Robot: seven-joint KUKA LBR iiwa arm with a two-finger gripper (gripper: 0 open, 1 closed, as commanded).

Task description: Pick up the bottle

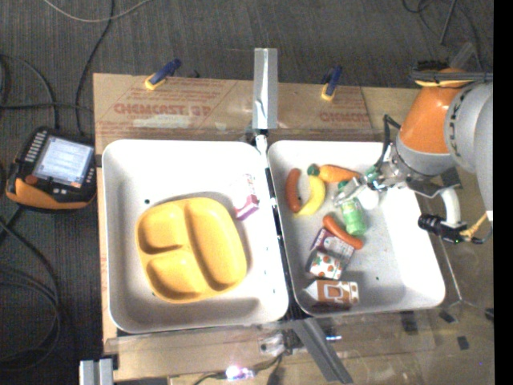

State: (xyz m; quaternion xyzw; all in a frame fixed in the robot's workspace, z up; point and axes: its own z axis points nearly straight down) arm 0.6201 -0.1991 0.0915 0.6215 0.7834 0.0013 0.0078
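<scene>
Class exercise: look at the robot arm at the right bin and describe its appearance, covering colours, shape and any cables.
The arm is a rounded grey body with a broad orange band above the wrist. The gripper is small, metallic and dark. A black cable loops beside the wrist.

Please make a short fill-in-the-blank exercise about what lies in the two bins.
1. The yellow divided plate lies in the ____ bin.
2. The green bottle lies in the ____ bin.
3. The banana is coloured ____.
4. The claw hovers over the ____ bin.

Missing words: left; right; yellow; right
</scene>
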